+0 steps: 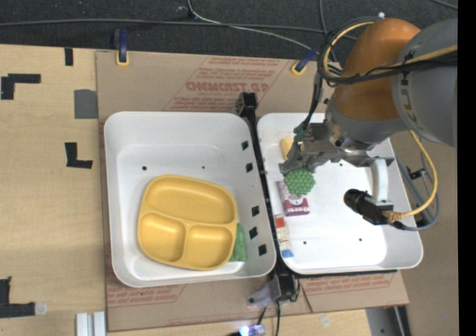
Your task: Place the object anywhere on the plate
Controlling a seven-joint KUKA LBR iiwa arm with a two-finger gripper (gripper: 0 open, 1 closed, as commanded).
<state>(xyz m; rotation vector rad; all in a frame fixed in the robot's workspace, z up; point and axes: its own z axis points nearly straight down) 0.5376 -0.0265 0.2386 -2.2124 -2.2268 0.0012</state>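
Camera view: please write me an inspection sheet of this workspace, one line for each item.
Surface: cardboard sheet on the bench, bearing the left bin and the right bin.
Job's things: yellow plate with compartments in the left bin; green ball in the right bin, at the gripper.
Clutter: purple-and-white packet below the ball; green item beside the plate; yellow piece.
Grippers: gripper low over the ball; grasp not confirmed.
Cables: black cable across the dark backdrop; yellow cable at the arm.
Surroundings: black tape marks on the bench.

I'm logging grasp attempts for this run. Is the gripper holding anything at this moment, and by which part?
Cannot be told. The gripper sits directly over a green ball in the right bin, but a grip on it isn't visible.
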